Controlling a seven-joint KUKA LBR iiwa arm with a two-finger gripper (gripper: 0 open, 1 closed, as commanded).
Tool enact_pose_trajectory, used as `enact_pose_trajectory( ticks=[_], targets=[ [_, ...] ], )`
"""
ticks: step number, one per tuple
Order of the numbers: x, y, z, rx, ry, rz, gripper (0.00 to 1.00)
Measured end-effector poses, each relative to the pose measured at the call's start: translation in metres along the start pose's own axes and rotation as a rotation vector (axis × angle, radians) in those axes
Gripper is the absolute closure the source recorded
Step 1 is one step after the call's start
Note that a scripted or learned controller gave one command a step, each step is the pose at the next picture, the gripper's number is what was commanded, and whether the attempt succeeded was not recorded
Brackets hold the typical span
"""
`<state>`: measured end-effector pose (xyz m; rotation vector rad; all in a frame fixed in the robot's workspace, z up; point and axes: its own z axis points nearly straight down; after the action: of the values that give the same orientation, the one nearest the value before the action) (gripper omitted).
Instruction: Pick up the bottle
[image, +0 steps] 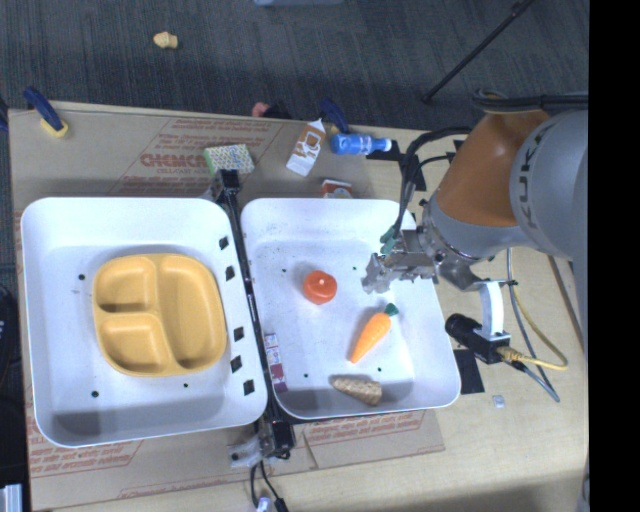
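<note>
A small blue bottle (352, 145) with a white end lies on its side on the cardboard behind the right bin (265, 225), outside it. My gripper (383, 270) hangs low over the right bin's upper right part, well in front of the bottle. It sits just above the carrot's green top and to the right of a round orange-red object (320, 287). Nothing shows in its grasp.
In the right bin lie an orange toy carrot (370, 335) and a tan bread-like piece (357, 388) near the front wall. The left bin (50, 230) holds a yellow divided tray (160, 312). Small cartons (306, 148) and a green sponge (229, 157) lie behind the bins.
</note>
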<state>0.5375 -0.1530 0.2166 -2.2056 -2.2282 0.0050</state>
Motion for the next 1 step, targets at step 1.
enact_pose_trajectory(
  ticks=[1],
  targets=[
    [-0.0392, -0.0586, -0.0283, -0.001, 0.000, 0.231, 1.00]
  ],
)
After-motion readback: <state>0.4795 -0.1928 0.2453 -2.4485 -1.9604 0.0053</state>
